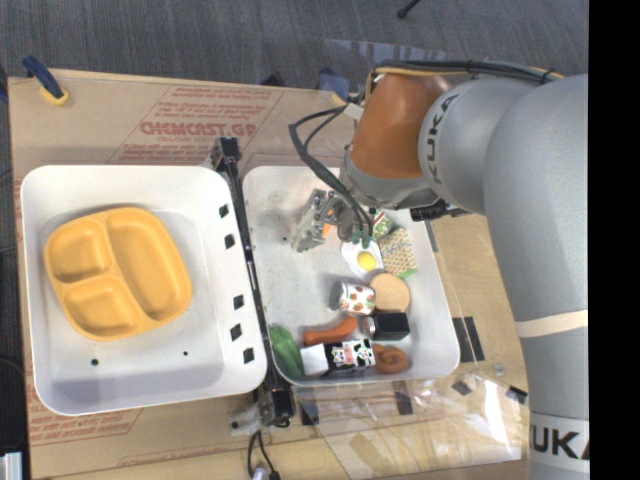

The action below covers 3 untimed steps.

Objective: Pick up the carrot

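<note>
Metal two-finger end effector hovering low in right white bin, fingers spread, gripping nothing. Orange plastic carrot well below, toward bin's near edge, among toy foods, beside green pepper.

a brown cardboard sheet printed with red lettering is covering the bench, a blue-and-yellow clamp is gripping its upper left corner, and dark grey carpet is showing beyond it.
</note>
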Tool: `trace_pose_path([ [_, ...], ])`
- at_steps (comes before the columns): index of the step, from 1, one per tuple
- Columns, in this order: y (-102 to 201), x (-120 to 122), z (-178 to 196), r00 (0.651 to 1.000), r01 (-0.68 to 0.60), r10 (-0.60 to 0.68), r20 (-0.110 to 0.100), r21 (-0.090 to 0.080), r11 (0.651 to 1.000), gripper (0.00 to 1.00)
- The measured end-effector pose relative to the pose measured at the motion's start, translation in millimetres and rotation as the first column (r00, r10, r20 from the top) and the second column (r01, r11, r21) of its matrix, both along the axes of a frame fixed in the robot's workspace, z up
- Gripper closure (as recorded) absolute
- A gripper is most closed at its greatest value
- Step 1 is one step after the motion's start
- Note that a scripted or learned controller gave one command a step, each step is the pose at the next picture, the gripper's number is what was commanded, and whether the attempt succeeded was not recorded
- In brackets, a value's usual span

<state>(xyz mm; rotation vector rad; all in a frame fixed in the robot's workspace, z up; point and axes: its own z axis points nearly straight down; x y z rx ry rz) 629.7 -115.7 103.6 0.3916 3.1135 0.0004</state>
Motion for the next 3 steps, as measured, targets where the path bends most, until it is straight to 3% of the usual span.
trace_pose_path([
  [1, 0, 0, 0, 1.000, -0.001, 0.001, 0.000, -0.001, 1.000, 0.00],
  [2, 10, 10, -11, 0.950, 0.312, -0.312, 0.000, 0.000, 0.950, 0.00],
  [3, 11, 11, 1, 0.953, 0.304, -0.304, 0.005, 0.000, 0.953, 1.00],
])
